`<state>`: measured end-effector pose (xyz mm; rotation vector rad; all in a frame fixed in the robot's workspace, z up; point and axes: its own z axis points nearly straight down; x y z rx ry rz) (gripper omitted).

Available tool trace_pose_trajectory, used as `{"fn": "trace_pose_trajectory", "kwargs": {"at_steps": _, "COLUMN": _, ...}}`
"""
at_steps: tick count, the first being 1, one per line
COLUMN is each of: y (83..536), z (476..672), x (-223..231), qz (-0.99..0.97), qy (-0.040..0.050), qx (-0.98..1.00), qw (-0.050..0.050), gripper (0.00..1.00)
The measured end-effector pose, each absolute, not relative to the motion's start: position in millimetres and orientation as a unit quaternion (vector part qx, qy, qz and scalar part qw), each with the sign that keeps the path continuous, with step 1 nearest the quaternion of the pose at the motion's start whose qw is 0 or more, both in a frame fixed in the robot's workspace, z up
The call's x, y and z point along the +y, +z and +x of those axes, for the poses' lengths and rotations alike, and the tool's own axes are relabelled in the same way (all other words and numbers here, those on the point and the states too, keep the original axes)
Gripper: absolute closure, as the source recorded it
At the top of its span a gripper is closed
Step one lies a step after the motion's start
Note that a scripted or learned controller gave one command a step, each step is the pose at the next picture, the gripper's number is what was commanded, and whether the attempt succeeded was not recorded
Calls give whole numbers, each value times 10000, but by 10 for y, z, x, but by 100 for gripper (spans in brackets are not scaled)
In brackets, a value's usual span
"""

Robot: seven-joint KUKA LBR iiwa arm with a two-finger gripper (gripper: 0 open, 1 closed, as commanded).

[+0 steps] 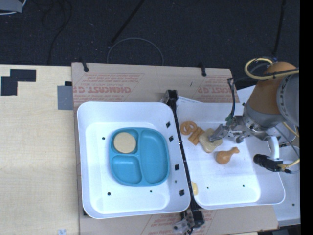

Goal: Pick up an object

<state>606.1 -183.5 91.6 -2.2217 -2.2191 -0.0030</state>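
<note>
Worktop point(34, 151): two white bins. Left bin point(93, 126): blue divided plate point(146, 160) bearing a tan disc point(124, 142). Right bin point(244, 190): pretzel point(188, 128), cream bread piece point(210, 142), drumstick point(226, 155). Gripper point(218, 134): low over the bread piece; grip state cannot be told.

The floor point(146, 18) at the top is dark, like black carpet. Thin black cables point(134, 43) lie on it, and one makes a big loop. Below it sits a light wooden tabletop point(34, 155). Near its top left corner are black square marks point(17, 80) and a grey patch point(64, 97). A brown cardboard sheet point(142, 82) with red letters lies on the tabletop.
</note>
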Motion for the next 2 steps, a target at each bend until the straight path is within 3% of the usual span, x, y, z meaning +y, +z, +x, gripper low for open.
{"fn": "trace_pose_trajectory", "kwargs": {"at_steps": 1, "y": 1064, "z": 6079, "x": -1846, "qz": -7075, "qy": -21, "qx": -7067, "qw": -17, "gripper": 100}}
{"fn": "trace_pose_trajectory", "kwargs": {"at_steps": 2, "y": 1646, "z": 6161, "x": -1917, "qz": -7067, "qy": -8, "qx": -7075, "qw": -20, "gripper": 100}}
